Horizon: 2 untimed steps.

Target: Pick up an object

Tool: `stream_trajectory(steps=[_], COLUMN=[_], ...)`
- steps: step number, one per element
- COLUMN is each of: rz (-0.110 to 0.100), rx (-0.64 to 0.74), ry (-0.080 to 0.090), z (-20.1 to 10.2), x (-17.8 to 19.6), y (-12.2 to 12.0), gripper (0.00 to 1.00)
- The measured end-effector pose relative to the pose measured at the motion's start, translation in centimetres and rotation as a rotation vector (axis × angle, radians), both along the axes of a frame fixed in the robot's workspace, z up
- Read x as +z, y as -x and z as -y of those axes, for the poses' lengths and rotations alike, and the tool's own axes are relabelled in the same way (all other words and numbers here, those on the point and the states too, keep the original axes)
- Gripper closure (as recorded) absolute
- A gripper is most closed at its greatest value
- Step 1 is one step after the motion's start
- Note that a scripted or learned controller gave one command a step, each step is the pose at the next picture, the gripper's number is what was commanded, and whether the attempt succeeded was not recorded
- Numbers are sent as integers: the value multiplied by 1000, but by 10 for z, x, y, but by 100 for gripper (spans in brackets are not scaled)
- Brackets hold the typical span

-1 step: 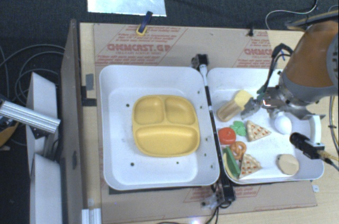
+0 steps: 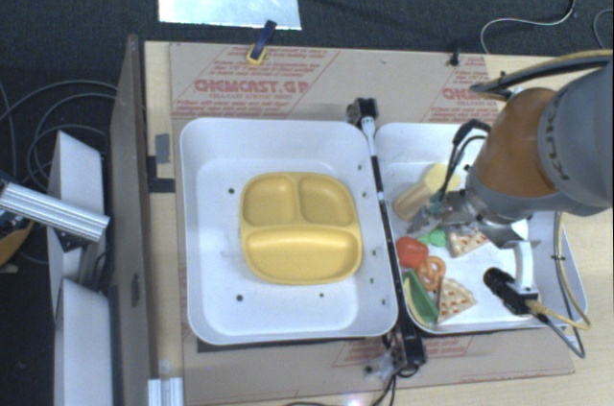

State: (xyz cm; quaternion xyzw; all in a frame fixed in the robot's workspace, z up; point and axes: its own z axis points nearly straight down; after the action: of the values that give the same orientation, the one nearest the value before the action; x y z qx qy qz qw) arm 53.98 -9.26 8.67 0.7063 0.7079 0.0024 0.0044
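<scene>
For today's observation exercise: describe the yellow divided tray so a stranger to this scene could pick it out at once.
Find the two white bins side by side; take the left bin, away from the grey arm. The yellow tray lies flat in its middle. It is by far the largest coloured thing, with three compartments, unlike the small toy foods heaped in the right bin.

So the table [image 2: 153, 231] is topped with a cardboard sheet [image 2: 288, 83] with red print. Two shallow white bins sit on it side by side, touching: left bin [image 2: 206, 203] and right bin [image 2: 408, 140].
</scene>
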Motion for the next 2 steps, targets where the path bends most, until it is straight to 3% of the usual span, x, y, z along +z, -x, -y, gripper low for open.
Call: stream_trajectory(steps=[1, 2], rz=[9, -2], rx=[2, -3], ry=[3, 1], z=[55, 101], x=[4, 50], y=[-89, -100], gripper=[0, 0])
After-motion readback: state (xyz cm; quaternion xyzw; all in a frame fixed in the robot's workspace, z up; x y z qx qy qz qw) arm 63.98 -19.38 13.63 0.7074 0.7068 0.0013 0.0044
